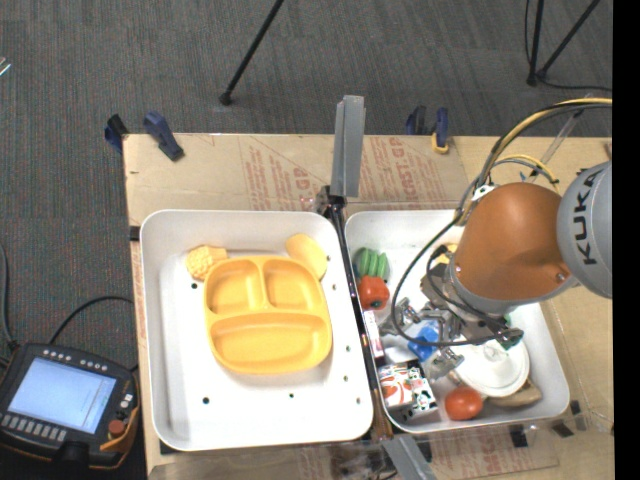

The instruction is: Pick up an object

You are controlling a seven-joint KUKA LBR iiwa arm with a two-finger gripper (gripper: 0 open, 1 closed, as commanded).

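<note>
Nearest the camera, a black teach pendant point(65, 403) with a pale lit screen is lying at the lower left, off the desk point(240, 173), its cable curling away over the grey carpet. Behind it the left bin point(160, 368) is holding a yellow divided tray point(267, 313), with a small yellow corn-like toy point(204, 261) touching the tray's upper left corner and a pale yellow rounded piece point(308, 254) at its upper right.

Across the divider, the right bin point(400, 230) is carrying the clutter of pickable objects: a green ridged toy point(371, 262) and a red tomato-like one point(373, 291) near the bin's left wall, a printed red and white box point(408, 388) at the front, a second red tomato point(463, 404) beside it, and a white bowl point(495, 370) resting by a tan piece at the front right.

Reaching in from the right, the grey arm with its orange band point(510, 243) is hanging over the middle of this bin. Its claw point(440, 336) is sitting low among the objects, next to a blue piece point(424, 341), but whether it is released or clenched cannot be told, since the wrist is blocking it.

Blue clamps point(160, 133) are gripping the desk's far edge.
</note>
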